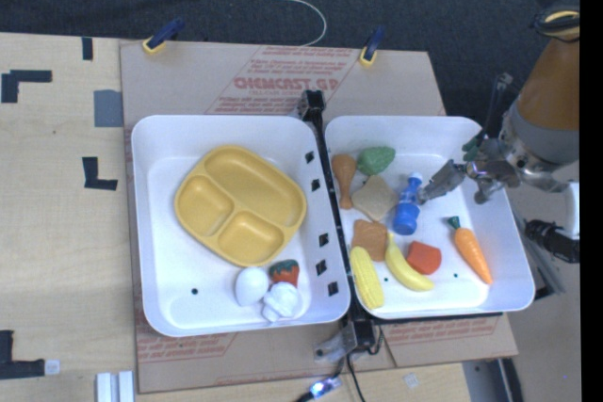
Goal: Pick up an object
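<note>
White plastic is forming the two shallow bins sitting side by side on a cardboard sheet [283, 85]. Nearest the camera, in the left bin [151, 202], a white egg [251, 284], a second white lump [282, 301] and a small red-and-green piece [285, 272] are lying together by the front wall. Level with them in the right bin [499, 297], a corn cob [366, 277], a banana [407, 266], a red pepper [424, 256] and a carrot [471, 253] are lying along the front. Farther back, a yellow divided plate [240, 202] is taking up most of the left bin, while a blue bottle [407, 207] is lying among toast-coloured pieces [373, 199], a drumstick [345, 176] and a green vegetable [376, 158] in the right bin. The gripper [435, 186] is reaching in from the right just beside the blue bottle's top; its dark fingers [443, 181] are appearing together, with nothing between them. Beyond, two clamps, one yellow and blue [164, 35] and one blue [370, 45], are gripping the far edge of the cardboard.
</note>
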Action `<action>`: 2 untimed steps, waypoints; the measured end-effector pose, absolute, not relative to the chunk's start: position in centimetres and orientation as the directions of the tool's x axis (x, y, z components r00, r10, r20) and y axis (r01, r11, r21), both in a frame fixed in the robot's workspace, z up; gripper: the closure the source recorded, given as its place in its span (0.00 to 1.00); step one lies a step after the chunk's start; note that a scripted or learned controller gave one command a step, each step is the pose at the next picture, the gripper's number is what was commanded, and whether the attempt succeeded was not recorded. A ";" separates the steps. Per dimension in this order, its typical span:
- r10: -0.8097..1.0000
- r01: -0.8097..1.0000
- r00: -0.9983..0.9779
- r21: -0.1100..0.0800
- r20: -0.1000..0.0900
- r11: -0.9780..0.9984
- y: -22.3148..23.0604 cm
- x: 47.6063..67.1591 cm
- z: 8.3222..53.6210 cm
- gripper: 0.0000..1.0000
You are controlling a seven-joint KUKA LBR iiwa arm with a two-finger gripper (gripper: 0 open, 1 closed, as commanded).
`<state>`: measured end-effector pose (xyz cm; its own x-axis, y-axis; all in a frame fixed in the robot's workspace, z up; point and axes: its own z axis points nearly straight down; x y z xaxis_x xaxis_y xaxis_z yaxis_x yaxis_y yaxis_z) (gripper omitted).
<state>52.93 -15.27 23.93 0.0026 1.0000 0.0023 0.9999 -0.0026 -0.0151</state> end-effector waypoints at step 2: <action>1.000 1.000 -0.001 -0.008 0.001 0.001 -15.0 52.7 18.2 0.00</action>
